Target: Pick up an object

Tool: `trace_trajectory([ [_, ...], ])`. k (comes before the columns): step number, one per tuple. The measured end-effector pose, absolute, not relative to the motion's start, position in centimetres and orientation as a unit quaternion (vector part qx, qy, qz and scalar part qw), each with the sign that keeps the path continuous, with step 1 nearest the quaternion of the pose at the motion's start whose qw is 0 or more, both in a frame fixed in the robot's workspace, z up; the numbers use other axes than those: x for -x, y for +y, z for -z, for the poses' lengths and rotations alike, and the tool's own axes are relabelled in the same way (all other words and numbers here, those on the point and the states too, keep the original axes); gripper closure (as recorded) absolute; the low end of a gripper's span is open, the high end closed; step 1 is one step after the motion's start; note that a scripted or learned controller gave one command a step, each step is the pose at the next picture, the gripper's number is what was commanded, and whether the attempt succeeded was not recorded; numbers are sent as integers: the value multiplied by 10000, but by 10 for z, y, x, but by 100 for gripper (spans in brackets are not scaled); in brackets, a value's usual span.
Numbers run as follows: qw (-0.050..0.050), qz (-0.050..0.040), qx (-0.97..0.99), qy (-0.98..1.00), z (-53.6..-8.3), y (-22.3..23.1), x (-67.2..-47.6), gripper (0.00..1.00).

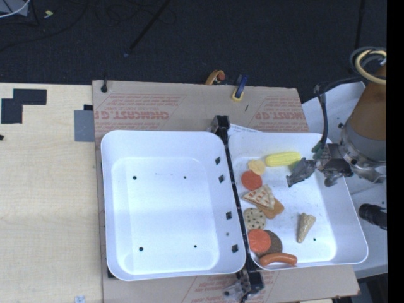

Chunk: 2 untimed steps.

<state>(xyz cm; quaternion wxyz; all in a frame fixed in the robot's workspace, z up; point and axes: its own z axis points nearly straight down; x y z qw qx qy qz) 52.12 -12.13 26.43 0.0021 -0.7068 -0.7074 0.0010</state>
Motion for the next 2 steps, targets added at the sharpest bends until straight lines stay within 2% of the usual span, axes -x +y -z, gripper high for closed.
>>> trace_trajectory([
  [1,68,-38,7070,-7072,-122,-115,-493,0],
  [2,-1,5,7061,-7082,-87,-82,-536,0],
])
